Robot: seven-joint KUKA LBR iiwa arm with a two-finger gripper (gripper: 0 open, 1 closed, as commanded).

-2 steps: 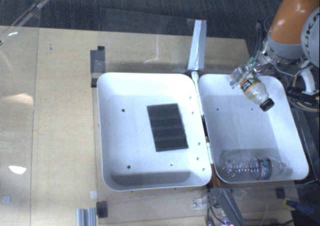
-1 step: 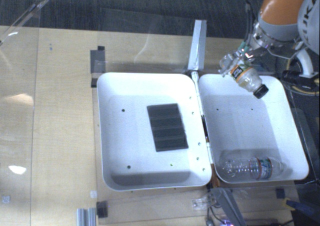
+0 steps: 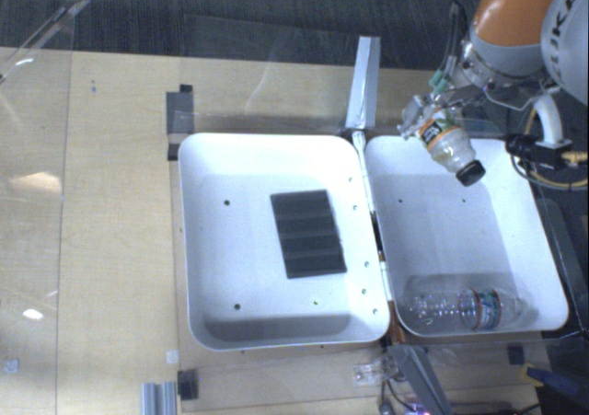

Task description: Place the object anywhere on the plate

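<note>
A small clear bottle [image 3: 449,148] with a black cap and an orange label hangs tilted, cap pointing down and to the right, above the far edge of the right bin [image 3: 534,220]. My gripper [image 3: 429,121] is shut on its upper end, just below the orange-banded wrist. The plate [image 3: 308,233] is a dark ribbed rectangle lying flat in the middle of the left bin [image 3: 212,220], well to the left of and nearer than the gripper.
A larger clear plastic bottle [image 3: 460,306] lies on its side along the near wall of the right bin. A grey upright post [image 3: 363,82] stands behind the seam between the bins. Cables [image 3: 552,151] hang at the right.
</note>
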